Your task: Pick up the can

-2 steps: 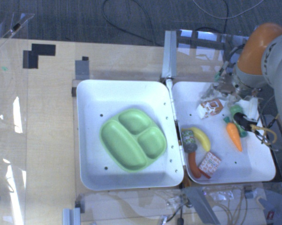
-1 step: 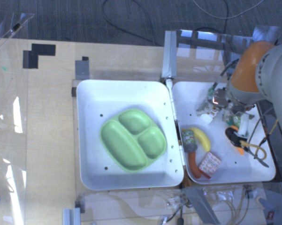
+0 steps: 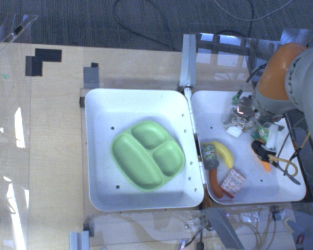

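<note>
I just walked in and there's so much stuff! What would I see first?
Probably the big green divided plate, bright in the left white bin. Next, the yellow banana among the clutter in the right bin, and the arm's orange band coming in from the right.

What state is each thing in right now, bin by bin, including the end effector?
Green divided plate: flat in the left bin, compartments bare.
Can: on its side in the right bin, beside the banana, ungrasped.
Banana: lying flat.
Red-patterned box: lying tilted by the front wall.
End effector: low over the right bin's back, away from the can.
</note>
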`<state>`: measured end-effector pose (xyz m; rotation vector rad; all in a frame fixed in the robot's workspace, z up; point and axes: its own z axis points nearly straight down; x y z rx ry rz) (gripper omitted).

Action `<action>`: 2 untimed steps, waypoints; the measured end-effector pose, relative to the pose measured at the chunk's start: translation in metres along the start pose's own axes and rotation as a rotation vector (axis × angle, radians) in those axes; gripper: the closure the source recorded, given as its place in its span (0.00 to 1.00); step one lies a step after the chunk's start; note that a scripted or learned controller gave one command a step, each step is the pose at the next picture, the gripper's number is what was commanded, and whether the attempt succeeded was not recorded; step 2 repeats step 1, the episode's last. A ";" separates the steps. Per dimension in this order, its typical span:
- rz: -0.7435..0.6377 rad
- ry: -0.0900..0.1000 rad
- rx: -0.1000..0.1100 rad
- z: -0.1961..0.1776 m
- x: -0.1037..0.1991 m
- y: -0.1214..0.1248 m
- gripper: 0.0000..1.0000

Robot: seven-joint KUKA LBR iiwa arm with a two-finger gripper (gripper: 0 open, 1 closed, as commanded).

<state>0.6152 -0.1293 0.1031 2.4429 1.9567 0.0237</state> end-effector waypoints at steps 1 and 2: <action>0.252 -0.006 0.015 -0.102 0.023 -0.008 1.00; 0.252 -0.006 0.015 -0.102 0.023 -0.008 1.00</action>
